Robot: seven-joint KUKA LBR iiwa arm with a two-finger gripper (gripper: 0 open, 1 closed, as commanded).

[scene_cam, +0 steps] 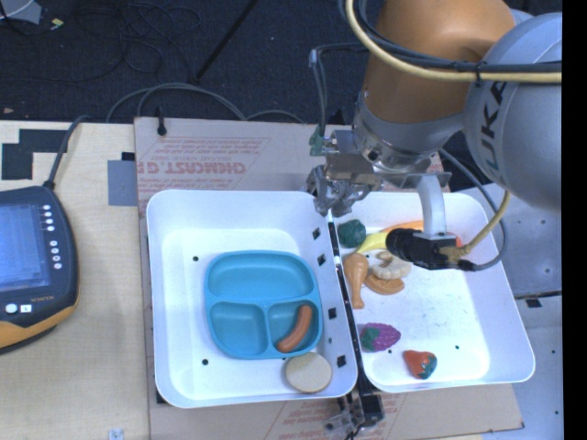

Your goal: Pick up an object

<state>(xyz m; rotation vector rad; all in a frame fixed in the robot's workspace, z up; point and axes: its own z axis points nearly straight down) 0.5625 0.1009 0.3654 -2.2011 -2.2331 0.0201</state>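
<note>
I have the grey arm with the orange band reaching in from the right, its claw (337,211) hanging over the back-left corner of the right white bin (500,324), close to the divider between the bins. Whether the claw is open or closed I cannot tell; the wrist housing masks the tips, and nothing is visibly between them.

Candidates lie clustered just below the claw: a dark green rounded toy (351,233) directly under it, a yellow banana-like piece (374,241) beside that, an orange carrot-shaped toy (355,277), and a tan and brown pastry-like piece (385,275). Nearer the front sit a purple grape-like cluster with green leaf (378,336) and a red strawberry-like toy (420,363), well apart from the claw.

The left white bin (174,337) holds a blue sectioned plastic tray (248,287) with a reddish sausage toy (295,329) in one compartment; a beige round disc (307,372) rests by the tray's front edge.

My read: the claw is positioned for the green toy; the crowding risks a glancing grasp.
</note>
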